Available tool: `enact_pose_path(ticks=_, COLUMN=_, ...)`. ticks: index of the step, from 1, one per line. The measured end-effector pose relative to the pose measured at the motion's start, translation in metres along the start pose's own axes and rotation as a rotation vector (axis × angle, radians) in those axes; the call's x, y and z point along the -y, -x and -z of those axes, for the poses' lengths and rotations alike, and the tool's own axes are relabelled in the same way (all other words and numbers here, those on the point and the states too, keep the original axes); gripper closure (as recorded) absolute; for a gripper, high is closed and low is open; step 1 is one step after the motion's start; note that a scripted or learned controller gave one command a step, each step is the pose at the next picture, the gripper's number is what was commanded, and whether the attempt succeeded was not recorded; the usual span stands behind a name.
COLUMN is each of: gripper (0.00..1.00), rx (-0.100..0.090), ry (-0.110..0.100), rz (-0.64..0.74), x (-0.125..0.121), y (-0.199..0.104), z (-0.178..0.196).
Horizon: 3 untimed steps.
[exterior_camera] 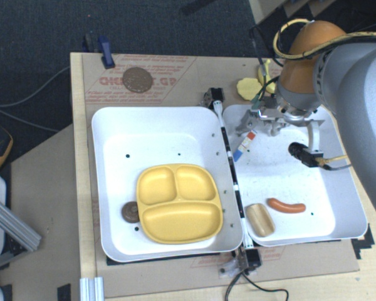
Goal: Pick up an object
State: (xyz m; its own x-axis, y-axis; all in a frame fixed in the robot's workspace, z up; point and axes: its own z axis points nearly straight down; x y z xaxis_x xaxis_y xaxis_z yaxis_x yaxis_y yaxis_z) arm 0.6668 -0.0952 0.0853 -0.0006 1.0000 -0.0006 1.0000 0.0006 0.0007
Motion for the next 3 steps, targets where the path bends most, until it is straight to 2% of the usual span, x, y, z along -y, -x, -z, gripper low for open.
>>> enact_pose_path(ticks=1, gripper=1.0, rx=0.001, ry=0.003, rz=0.001, x=-0.001, y=0.0, z=0.011)
enact_pose_path(ticks=2, gripper=0.0, rx=0.001, ry=0.002, rz=0.0, x=0.0, y=0.0, z=0.01)
enact_pose_path(ticks=3, gripper=0.0, rx=0.0, ry=-0.002, rz=-0.001, x=0.001, y=0.008, z=-0.001)
